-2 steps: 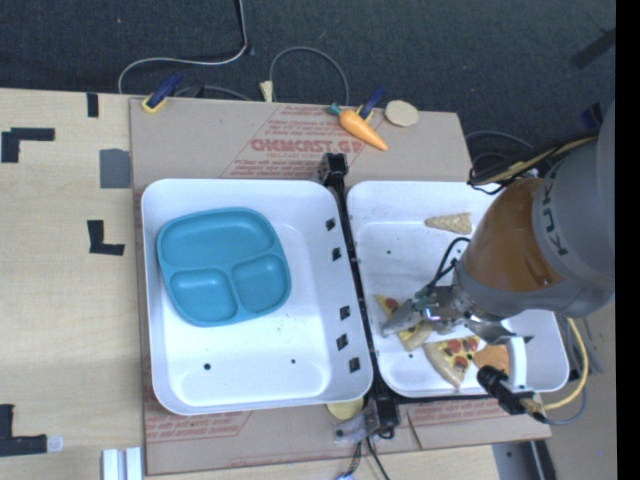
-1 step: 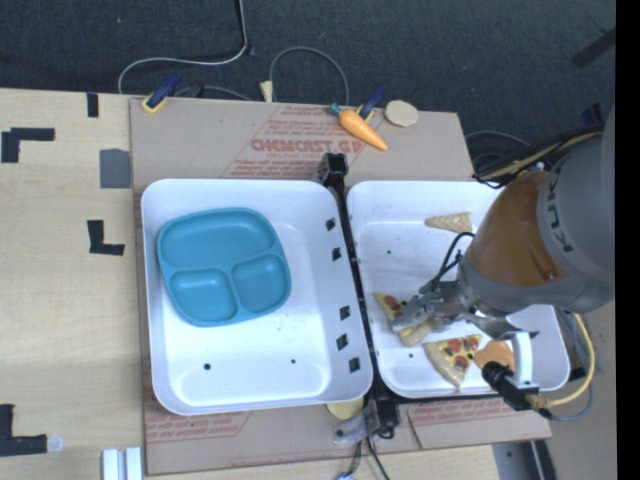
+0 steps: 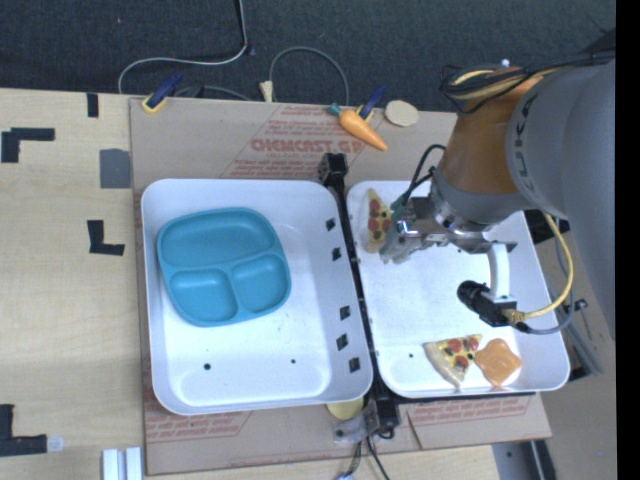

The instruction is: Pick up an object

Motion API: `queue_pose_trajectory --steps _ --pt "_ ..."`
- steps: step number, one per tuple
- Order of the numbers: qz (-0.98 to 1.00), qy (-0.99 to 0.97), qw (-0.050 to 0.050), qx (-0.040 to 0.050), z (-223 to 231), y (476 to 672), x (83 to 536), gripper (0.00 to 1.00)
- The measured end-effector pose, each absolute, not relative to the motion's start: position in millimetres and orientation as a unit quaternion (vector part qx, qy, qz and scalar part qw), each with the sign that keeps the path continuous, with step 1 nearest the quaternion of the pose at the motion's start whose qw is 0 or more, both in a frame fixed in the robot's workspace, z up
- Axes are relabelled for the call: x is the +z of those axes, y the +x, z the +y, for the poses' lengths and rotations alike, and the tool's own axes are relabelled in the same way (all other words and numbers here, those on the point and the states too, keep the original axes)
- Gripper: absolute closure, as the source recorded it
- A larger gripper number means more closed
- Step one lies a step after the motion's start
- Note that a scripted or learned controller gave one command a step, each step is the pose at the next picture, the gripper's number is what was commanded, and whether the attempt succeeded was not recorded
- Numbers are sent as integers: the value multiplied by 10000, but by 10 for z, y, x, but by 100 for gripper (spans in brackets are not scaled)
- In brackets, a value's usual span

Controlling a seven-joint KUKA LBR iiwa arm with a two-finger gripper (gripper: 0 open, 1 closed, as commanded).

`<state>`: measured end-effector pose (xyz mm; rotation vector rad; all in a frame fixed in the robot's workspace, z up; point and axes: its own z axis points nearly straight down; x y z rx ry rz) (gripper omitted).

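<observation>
My gripper (image 3: 398, 240) reaches down into the right bin (image 3: 430, 298) near its upper left part, beside a toy pizza slice (image 3: 377, 218) that lies against the bin's left wall. The slice lies just left of the gripper. At the bin's front edge lie a second pizza slice (image 3: 452, 355) and an orange bread-like piece (image 3: 498, 362), side by side. The arm's grey body and orange band (image 3: 485, 153) hide the bin's upper right part.
The left bin (image 3: 175, 368) holds a blue divided plate (image 3: 224, 265). A toy carrot (image 3: 361, 129) and a tan disc (image 3: 402, 114) lie on the cardboard behind the bins. Black clips run along the divider between the bins. A black cable fitting (image 3: 487, 303) hangs over the right bin.
</observation>
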<state>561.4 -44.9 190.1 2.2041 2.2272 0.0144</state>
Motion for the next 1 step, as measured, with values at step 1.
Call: queue_pose_trajectory --steps 1 --pt "7091 7051 18 17 -252 6365 1901 100"
